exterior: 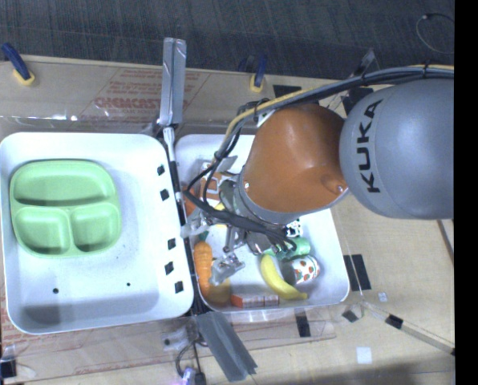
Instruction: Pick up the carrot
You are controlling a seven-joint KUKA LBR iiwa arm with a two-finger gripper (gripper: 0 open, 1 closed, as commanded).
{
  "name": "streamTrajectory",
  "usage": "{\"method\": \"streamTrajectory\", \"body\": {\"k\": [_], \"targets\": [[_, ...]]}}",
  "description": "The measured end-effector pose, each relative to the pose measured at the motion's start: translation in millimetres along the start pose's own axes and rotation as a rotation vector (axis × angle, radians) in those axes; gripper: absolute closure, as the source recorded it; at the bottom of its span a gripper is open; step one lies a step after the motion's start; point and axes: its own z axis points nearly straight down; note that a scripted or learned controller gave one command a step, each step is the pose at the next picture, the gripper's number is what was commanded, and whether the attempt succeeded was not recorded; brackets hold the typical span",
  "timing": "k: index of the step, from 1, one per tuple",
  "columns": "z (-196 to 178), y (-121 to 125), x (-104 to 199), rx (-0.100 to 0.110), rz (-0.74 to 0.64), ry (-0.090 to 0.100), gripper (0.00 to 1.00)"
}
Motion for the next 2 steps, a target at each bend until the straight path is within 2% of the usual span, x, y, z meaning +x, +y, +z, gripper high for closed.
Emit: {"method": "streamTrajectory", "body": {"k": [1,2], "targets": [[0,57,-28,-0.001,-0.002,0.0,0.0],[0,-6,-8,0.001,-0.146,-0.002,0.0]]}}
